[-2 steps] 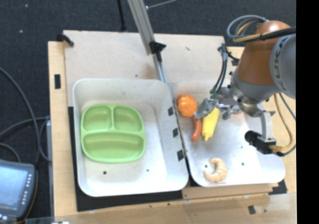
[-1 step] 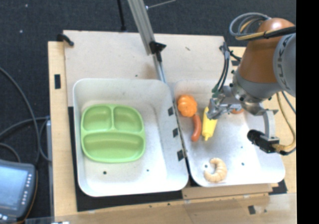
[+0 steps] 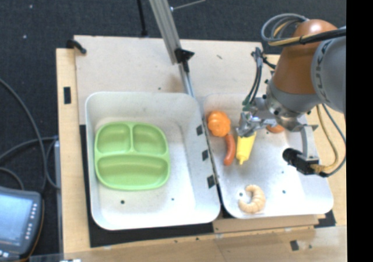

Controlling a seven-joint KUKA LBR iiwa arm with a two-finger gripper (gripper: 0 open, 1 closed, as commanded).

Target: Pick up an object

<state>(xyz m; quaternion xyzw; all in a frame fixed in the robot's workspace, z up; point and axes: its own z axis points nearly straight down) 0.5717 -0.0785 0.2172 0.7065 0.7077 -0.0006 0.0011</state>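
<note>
a: what's the setting?
b: dark carpet all round, cables trailing over it at the left, and a pale wooden bench (image 3: 116, 63) in the middle. a metal pole (image 3: 166, 19) slants down from the top to the bench, ending between the two bins.

a: start at the left.
b: a grey screen (image 3: 17, 220) shows at the bottom left corner, off the bench. then the left bin (image 3: 186, 197), white and shallow, with a green tray (image 3: 132, 155) lying flat in its left half. the tray has three compartments, two small above and one long below.

a: and the right bin (image 3: 303, 197)?
b: near its left wall sits an orange (image 3: 218, 123), with a sausage (image 3: 229, 150) just below it. a yellow corn cob (image 3: 245, 148) lies just beside the sausage, on its right. a croissant (image 3: 252, 198) sits apart from them, near the front edge.

a: the arm (image 3: 303, 74)?
b: it comes in from the right, orange band over grey, hoses looping above it. the gripper (image 3: 252, 124) hangs right over the top end of the corn.

a: is it gripping the corn?
b: i cannot tell; the pincer is too small and cluttered to read as wide or narrow.
</note>
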